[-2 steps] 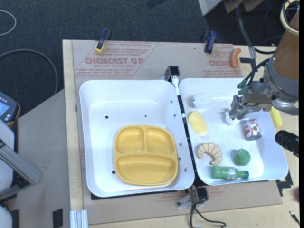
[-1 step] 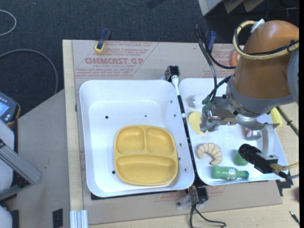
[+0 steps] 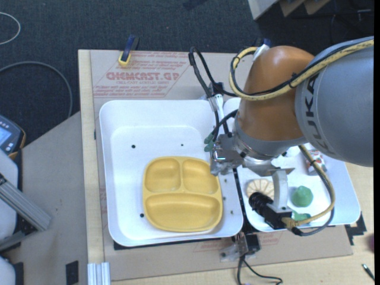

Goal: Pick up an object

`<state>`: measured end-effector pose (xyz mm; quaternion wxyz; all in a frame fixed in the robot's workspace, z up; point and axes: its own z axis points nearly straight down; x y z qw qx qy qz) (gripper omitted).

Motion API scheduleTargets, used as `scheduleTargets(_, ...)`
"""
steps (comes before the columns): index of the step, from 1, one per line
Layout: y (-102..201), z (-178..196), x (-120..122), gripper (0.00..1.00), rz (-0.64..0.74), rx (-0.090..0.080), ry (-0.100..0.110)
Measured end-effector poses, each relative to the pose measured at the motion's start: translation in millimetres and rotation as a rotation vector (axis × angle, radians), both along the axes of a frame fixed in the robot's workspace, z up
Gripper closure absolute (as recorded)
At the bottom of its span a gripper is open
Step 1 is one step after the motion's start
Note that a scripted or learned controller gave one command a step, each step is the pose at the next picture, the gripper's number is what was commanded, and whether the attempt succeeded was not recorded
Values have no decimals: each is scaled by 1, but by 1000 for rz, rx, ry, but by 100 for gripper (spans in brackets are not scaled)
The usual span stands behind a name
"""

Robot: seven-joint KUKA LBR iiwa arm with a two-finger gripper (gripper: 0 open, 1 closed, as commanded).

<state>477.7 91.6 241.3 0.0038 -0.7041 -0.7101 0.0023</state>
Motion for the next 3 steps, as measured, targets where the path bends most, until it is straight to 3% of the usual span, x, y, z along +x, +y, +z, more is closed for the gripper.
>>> scheduleTargets(1, 20, 156, 3, 100, -3, 4, -27)
scheduleTargets(2, -38, 237, 2, 100, -14, -2, -21)
scheduleTargets(3, -35, 121, 0, 100, -10, -4, 4)
